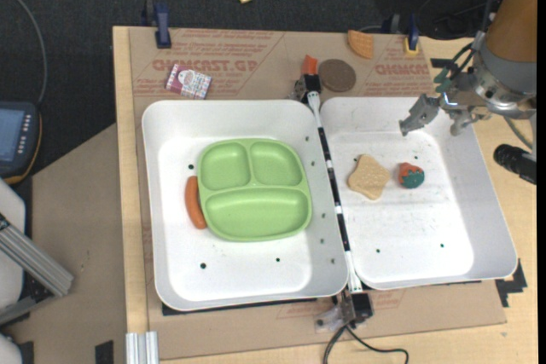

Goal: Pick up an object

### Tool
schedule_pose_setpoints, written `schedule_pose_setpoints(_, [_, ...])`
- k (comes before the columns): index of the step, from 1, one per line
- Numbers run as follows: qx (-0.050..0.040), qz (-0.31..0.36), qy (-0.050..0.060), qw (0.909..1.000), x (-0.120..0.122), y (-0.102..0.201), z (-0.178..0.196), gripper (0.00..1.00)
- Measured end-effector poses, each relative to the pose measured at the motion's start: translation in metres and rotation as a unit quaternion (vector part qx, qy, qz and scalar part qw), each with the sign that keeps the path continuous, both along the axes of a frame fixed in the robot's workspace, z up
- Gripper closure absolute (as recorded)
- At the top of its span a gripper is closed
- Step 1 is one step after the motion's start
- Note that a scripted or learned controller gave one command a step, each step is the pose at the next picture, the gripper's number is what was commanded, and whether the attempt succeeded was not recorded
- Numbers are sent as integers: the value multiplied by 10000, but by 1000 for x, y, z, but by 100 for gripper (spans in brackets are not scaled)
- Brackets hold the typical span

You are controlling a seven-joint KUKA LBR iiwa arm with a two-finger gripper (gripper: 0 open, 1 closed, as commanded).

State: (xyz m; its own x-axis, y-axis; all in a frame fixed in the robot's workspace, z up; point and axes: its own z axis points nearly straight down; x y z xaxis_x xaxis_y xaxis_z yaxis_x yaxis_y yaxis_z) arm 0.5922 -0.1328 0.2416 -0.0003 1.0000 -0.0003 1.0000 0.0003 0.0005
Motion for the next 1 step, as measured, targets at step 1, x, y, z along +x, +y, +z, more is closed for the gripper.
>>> schedule_pose_setpoints(1, [14,-17,15,10000,12,-13,-164,0])
